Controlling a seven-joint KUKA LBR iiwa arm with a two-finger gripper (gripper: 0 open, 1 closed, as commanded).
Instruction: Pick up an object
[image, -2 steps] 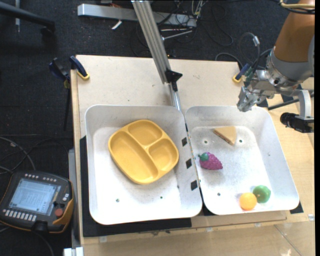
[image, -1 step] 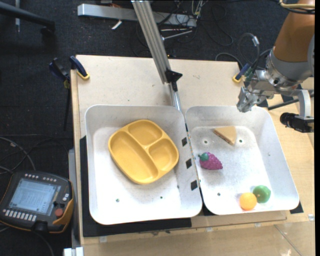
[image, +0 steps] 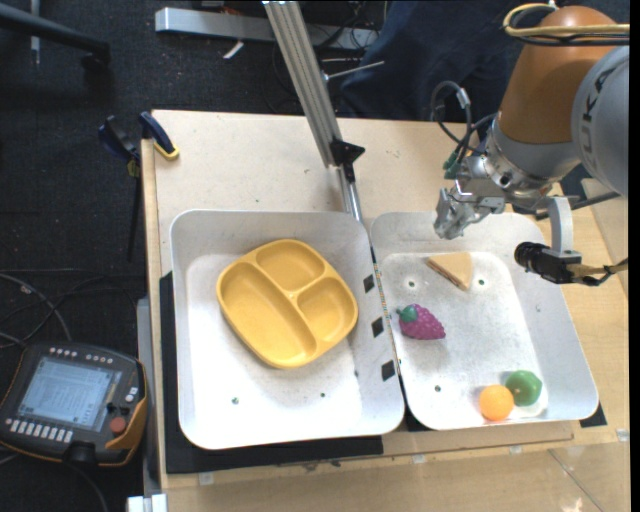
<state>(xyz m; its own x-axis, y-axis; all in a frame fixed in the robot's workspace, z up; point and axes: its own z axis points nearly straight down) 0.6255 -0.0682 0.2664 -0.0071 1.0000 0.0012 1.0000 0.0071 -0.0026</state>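
Observation:
The right bin (image: 560, 340) holds a tan wedge of toy bread (image: 452, 268) near its back edge. A purple toy grape bunch (image: 422, 322) lies at its left middle. An orange ball (image: 496, 402) and a green toy fruit (image: 523, 386) sit together at the front right. My gripper (image: 453, 222) hangs over the back edge of the right bin, just behind and above the bread wedge. Nothing shows between its fingers.
The left bin (image: 200, 400) carries a yellow divided plate (image: 288, 301). A grey pole (image: 312, 90) slants down to the seam between the bins. A teach pendant (image: 70, 395) lies off the bench at the lower left. A black cable and connector (image: 545, 260) hang by the right bin's rim.

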